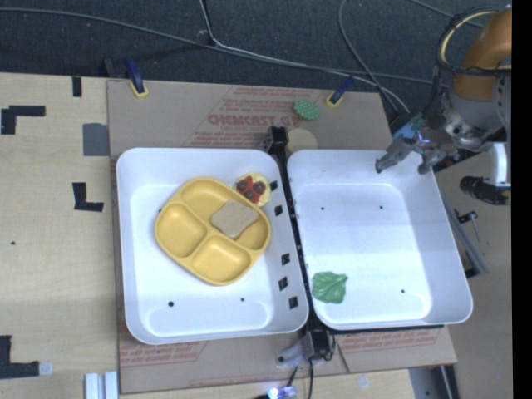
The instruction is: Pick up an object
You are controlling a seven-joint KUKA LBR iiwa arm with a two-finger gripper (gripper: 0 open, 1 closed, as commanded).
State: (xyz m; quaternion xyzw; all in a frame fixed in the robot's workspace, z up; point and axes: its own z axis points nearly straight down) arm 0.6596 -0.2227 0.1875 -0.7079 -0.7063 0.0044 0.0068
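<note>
1. My gripper (405, 161) hangs over the far right corner of the right bin (449, 256), arm coming in from the right w/ the orange band (489, 44) at the top right
2. My fingers (389, 162) stand apart — two dark prongs pointing down-left, nothing between them
3. Green leaf (329, 286) lies flat in the right bin, near its front left corner, just beside the divider — well apart from my gripper
4. Left bin (133, 248) holds a yellow tray (184, 221) w/ compartments, set at a slant near the bin's middle
5. Toast (233, 219) sits on the tray, approx. where its inner walls meet, toward the right side
6. Red berries (253, 189) on a small yellow bit at the tray's far right corner, touching it, close to the divider
7. Behind the bins, on the cardboard (199, 110) — a small green thing (306, 109), too small to tell what
8. Blue-yellow clamps (135, 79) at the cardboard's far corners; cables (208, 36) run over the dark floor behind
</note>
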